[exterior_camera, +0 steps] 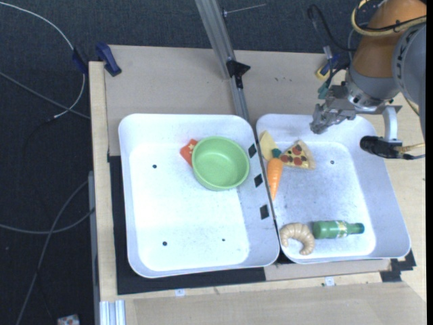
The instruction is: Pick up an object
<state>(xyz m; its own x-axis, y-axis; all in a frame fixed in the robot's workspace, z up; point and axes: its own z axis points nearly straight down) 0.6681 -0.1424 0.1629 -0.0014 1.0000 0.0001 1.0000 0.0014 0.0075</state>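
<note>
Hovering over right bin (379, 181) far edge, my gripper (325, 122) above pizza slice (297, 155), finger state unclear.

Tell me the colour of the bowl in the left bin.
The bowl is light green, seen clearly in the camera view.

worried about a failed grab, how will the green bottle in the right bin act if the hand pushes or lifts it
The green bottle lies on its side, so a push would probably roll it. Its round, glossy body may slip between fingers. One end touches the croissant, which might block or shift with it.
</note>
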